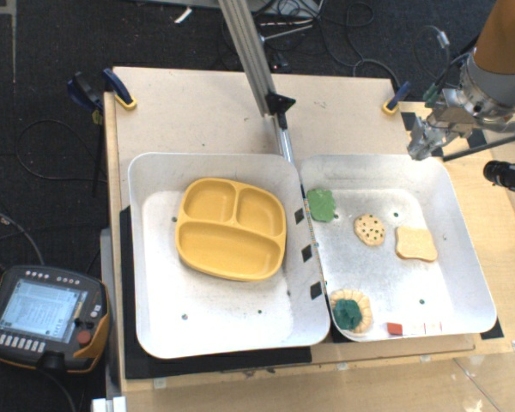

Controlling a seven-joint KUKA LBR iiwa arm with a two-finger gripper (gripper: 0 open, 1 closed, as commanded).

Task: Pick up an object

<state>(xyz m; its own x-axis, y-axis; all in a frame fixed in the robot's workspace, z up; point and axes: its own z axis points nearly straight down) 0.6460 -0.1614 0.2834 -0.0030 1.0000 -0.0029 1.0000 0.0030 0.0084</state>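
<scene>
Gripper (421, 144): sits at the upper right of the frame, above the far right corner of the right bin (463, 256); I cannot tell its state at this size and nothing shows held in it.
Step in hand: by my judgement the approach, with no object reached yet; the pick is not yet begun.
Nearest items: at the lower edge of the right bin lies a green and tan piece (350, 311) in the lower left corner, and just to its right a small red block (396, 328) against the near wall.
Middle items: a spotted cookie (370, 229) and a slice of toast (415, 245) lie near each other mid-bin, apart and not touching.
Farther item: a green lump (321, 204) rests by the left wall of the right bin, beside the divide.
Left bin (154, 316): bears a yellow divided plate (232, 228) at frame centre left.
Far side: a grey pole (249, 41) slants down from the top of the frame to the joint between the bins.
Next move: likely calls for travel toward the lower left and a descent over one item; the toast and cookie lie closest to the tool and have room around them.
</scene>
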